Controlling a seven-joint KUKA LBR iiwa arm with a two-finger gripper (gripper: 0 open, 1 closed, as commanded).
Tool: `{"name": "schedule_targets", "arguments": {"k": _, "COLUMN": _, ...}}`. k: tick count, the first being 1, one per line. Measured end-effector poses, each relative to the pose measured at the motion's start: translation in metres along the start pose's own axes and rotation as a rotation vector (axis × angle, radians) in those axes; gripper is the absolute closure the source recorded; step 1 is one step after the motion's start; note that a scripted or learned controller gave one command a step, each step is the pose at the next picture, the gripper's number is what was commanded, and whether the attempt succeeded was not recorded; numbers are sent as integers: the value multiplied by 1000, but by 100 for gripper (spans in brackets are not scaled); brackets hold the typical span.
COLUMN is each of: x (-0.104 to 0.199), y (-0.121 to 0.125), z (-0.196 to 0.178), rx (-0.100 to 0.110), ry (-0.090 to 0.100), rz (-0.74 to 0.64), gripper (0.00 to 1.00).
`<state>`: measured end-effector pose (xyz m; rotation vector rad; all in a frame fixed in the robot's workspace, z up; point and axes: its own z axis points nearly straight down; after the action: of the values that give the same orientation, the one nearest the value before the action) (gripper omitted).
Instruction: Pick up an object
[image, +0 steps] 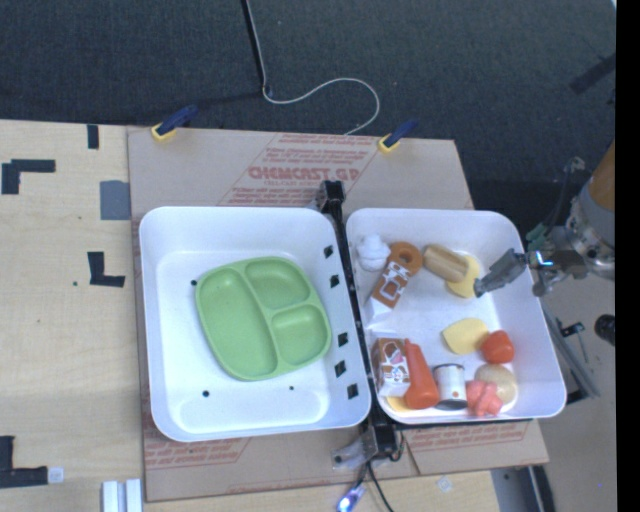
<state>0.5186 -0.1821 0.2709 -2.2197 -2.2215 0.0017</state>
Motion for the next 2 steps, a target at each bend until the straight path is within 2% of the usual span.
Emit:
{"name": "schedule_targets", "arguments": {"k": 1, "x": 74, "y": -36, "z": -55, "rx": 1, "ry": 1, "rz": -2, "gripper": 0}}
{"name": "schedule_targets", "arguments": {"k": 2, "x": 74, "y": -35, "z": -64, "rx": 1, "ry": 0, "rz": -2, "gripper": 100}}
